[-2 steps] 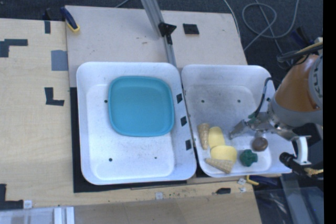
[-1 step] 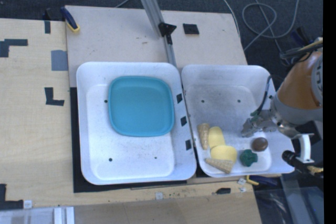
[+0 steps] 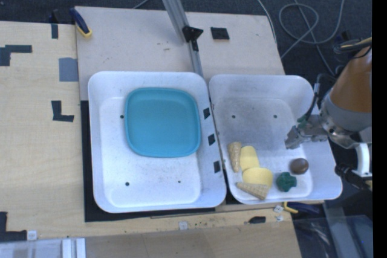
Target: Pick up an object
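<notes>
While my claw (image 3: 296, 136) hovers at the right-hand bin's (image 3: 254, 84) right edge, nothing is lifted yet; the brown ball (image 3: 299, 166) lies just below it, lower right.

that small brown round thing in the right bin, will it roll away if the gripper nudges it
Probably. The brown ball looks round and smooth, so a side push would likely send it rolling. The bin wall and green object close by may stop it. It looks small, so probably light.
</notes>
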Controlling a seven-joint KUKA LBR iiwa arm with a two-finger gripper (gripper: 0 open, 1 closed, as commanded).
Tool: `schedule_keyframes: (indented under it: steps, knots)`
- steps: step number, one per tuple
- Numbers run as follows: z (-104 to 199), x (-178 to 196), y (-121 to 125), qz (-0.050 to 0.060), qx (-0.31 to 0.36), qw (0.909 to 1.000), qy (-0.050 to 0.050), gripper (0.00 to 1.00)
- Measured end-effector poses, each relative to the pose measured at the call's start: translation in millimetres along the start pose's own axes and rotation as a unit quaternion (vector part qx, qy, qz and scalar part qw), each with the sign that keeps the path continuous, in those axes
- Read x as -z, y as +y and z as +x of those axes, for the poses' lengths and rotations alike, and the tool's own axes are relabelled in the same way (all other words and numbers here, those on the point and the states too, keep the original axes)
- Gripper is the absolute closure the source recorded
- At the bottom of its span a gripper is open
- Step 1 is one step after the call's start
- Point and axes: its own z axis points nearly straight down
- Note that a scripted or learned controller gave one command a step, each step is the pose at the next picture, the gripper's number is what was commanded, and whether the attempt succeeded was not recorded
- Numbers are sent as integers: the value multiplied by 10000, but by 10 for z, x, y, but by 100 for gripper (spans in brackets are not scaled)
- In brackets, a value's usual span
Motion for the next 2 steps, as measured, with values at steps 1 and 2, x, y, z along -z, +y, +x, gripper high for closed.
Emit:
schedule_keyframes:
  steps: [1, 2]
  knots:
    - [101, 535, -7, -7, 4, 10000, 0, 100]
    - [103, 643, -6, 12, -1, 10000, 4, 100]
